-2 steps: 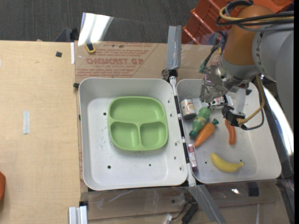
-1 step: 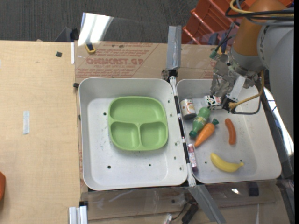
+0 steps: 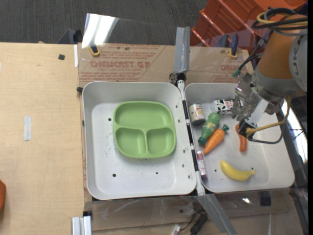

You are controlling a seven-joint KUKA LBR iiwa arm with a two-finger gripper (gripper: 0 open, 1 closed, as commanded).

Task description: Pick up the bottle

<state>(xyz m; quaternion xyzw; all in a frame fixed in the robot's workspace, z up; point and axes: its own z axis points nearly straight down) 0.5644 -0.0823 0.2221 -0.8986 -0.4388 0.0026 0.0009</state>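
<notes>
A small green bottle (image 3: 211, 124) lies tilted in the right bin (image 3: 274, 177), near its left wall, with its cap pointing toward the front left. An orange carrot (image 3: 215, 139) lies against the bottle's right side. My gripper (image 3: 246, 117) hangs over the right bin, to the right of the bottle and apart from it, with its body above the bin's back right part. Nothing is visibly held.
A silver can (image 3: 196, 112) stands just behind the bottle. A small black-and-white carton (image 3: 224, 105) lies at the back, a red-orange pepper (image 3: 243, 142) below the gripper, and a banana (image 3: 237, 171) near the front. A green divided plate (image 3: 145, 129) sits in the left bin (image 3: 98, 170).
</notes>
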